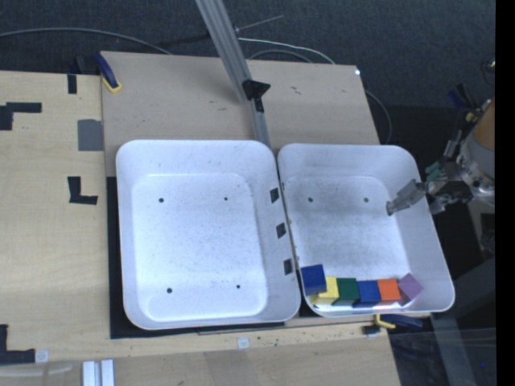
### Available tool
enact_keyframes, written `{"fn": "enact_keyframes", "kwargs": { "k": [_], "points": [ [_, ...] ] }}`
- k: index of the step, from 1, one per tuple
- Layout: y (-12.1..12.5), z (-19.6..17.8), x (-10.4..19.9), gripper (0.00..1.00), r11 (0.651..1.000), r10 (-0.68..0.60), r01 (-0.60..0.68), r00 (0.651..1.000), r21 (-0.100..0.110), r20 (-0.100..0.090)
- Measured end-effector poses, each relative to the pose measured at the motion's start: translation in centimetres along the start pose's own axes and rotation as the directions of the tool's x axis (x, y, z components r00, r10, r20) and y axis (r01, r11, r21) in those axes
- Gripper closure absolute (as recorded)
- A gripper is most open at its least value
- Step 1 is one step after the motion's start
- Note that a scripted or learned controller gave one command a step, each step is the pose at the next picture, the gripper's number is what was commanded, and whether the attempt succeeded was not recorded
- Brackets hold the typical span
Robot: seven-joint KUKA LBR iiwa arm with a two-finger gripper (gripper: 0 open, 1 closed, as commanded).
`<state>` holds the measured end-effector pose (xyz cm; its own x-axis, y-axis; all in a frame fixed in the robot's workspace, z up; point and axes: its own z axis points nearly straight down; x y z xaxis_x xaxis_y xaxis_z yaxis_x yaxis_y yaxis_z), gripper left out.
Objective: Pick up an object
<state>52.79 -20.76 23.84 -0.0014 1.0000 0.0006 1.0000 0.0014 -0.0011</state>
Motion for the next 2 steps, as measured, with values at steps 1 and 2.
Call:
{"fn": "enact_keyframes", "kwargs": {
  "k": [1, 2],
  "points": [
    [-4.49, -7.09, 8.54, 0.00, 1.000, -0.007, 0.007, 1.000, -0.006, -0.001],
    [-4.51, -7.70, 8.23, 1.00, 1.000, -0.002, 0.002, 1.000, 0.001, 0.000]
  ]
}}
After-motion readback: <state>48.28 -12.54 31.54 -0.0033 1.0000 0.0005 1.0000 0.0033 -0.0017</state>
